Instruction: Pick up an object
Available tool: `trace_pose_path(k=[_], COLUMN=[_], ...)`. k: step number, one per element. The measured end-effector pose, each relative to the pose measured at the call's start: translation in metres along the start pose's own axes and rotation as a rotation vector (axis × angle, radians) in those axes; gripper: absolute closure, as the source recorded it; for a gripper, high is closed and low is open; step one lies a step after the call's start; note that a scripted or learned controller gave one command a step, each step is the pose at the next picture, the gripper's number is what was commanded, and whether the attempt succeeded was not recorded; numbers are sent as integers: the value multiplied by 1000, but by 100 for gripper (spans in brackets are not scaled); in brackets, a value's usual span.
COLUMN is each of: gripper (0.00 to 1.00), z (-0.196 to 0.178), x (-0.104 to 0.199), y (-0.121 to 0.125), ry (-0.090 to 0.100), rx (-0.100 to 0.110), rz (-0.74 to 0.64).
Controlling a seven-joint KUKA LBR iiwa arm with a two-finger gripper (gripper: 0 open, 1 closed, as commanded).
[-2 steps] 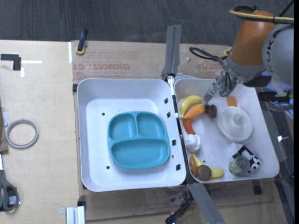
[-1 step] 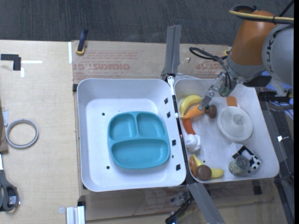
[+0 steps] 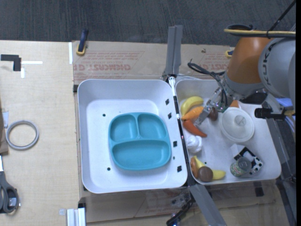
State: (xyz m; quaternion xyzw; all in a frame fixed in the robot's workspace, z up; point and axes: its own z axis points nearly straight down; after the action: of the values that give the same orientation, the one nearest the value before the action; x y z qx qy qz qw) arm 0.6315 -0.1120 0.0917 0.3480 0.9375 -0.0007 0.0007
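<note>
My gripper (image 3: 207, 114) hangs low in the right bin (image 3: 269, 140), at its upper left part. It sits right beside a yellow banana (image 3: 190, 103) and an orange carrot (image 3: 193, 126), with a small dark reddish object (image 3: 212, 114) at its tip. I see nothing clearly held. A white round bowl (image 3: 238, 124) lies just right of the gripper. Lower in the bin are a small white object (image 3: 193, 143), a brown and yellow toy fruit (image 3: 205, 173), and a metal can (image 3: 241, 167) next to a black-and-white checkered piece (image 3: 254, 160).
The left bin (image 3: 89, 126) holds a teal divided plate (image 3: 139, 141). On the bench at left lie a grey tape ring (image 3: 21, 134) and scissors (image 3: 7, 199). A blue and yellow tool (image 3: 83, 42) rests on the cardboard behind the bins.
</note>
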Motion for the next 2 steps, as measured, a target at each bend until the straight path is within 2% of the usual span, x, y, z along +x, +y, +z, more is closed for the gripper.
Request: trace_pose_path(k=[1, 2], gripper=[0, 0], z=[-1, -1], x=[5, 10], y=[14, 2], ry=[-3, -1], rx=[0, 0], rz=[186, 207])
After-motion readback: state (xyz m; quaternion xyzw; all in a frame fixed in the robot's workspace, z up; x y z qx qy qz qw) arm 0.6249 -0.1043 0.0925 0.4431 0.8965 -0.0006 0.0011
